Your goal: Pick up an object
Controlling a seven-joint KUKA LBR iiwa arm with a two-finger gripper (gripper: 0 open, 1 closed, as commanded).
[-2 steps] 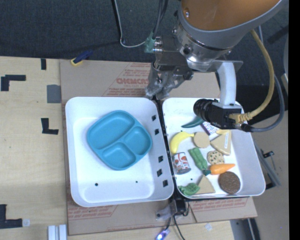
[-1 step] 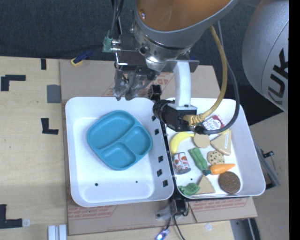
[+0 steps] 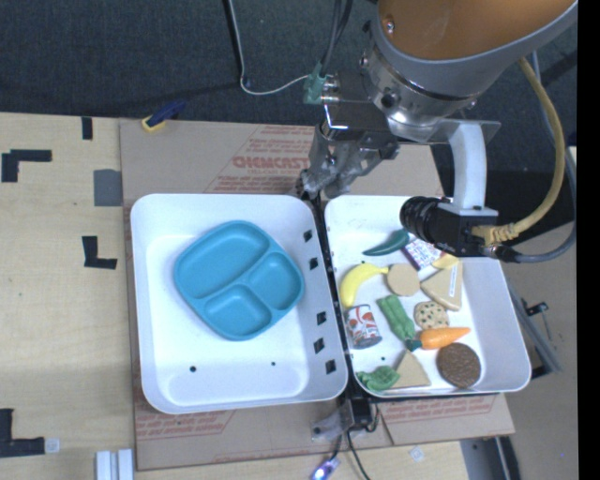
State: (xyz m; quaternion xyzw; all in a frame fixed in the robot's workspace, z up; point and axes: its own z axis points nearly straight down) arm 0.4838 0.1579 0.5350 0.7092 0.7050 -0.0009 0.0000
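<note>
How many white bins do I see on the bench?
2: the left bin holds a blue divided plate; the right bin holds toy food.

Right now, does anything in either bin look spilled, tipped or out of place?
Nothing stands out. The blue divided plate lies flat in the left bin; the toy food, including the banana and carrot, sits bunched inside the right bin.

Grey arm [image 3: 441, 66] — orange band [image 3: 469, 23], yellow hose [image 3: 548, 141], black cables.
</note>
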